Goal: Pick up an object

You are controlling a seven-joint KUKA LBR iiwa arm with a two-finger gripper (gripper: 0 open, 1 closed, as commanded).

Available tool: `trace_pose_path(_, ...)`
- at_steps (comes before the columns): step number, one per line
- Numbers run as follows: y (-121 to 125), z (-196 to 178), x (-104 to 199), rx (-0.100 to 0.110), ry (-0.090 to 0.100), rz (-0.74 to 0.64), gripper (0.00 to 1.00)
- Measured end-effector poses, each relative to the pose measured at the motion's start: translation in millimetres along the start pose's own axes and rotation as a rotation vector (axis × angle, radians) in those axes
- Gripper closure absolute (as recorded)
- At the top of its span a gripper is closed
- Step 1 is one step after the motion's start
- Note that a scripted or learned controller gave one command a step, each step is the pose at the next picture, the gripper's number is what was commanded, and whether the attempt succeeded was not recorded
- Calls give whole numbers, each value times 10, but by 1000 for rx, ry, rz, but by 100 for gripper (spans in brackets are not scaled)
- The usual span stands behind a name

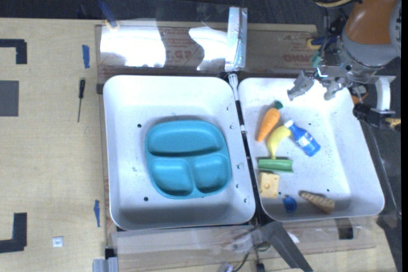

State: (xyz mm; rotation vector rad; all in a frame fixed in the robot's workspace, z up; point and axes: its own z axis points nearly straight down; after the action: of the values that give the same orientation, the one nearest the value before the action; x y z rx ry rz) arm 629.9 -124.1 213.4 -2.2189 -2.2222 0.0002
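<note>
My gripper (314, 88) hangs open over the far part of the right bin (357, 156), its two fingers spread with nothing between them. Below and to its left lie an orange carrot (268, 123), a yellow banana (276, 139) and a blue-and-white bottle (303, 139). Nearer the front are a green vegetable (275, 164), a yellow cheese block (269, 185), a small blue piece (289, 204) and a brown cone (317, 200).
The left bin (121, 105) holds a blue divided plate (187, 158). A clear plastic panel (172, 41) stands behind the bins. A screwdriver (81, 97) lies on the wooden bench at left.
</note>
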Motion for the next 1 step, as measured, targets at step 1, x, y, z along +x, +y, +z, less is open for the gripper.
trace_pose_path(1, -317, 91, -278, 1, 0, -136, 0)
